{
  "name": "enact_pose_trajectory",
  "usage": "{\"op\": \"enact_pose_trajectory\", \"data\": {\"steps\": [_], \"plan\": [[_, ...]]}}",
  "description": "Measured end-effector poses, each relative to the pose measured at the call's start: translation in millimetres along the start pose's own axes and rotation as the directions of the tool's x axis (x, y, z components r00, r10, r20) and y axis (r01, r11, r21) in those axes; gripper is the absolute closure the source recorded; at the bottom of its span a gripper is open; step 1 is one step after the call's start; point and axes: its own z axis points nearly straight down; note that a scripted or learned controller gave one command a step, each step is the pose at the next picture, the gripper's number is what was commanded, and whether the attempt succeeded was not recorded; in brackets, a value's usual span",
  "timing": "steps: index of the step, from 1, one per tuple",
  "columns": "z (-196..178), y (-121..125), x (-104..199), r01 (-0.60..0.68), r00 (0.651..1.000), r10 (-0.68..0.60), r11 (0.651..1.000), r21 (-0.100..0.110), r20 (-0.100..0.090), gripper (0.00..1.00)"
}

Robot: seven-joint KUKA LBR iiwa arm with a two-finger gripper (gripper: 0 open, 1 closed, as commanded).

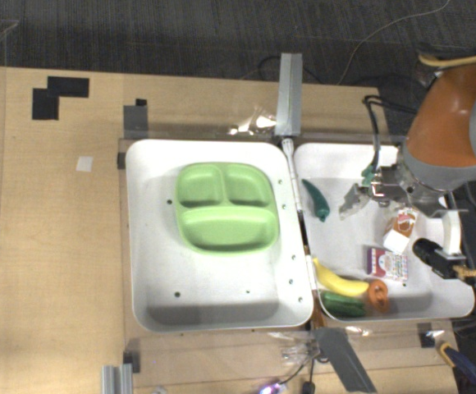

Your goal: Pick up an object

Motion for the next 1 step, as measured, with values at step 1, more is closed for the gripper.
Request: {"op": "enact_pose_trajectory", "data": {"steps": [1], "plan": [[78.3,-50.4,-96.6,0.006,1.000,-0.006,1.000,-0.001,0.001,0.00]]}}
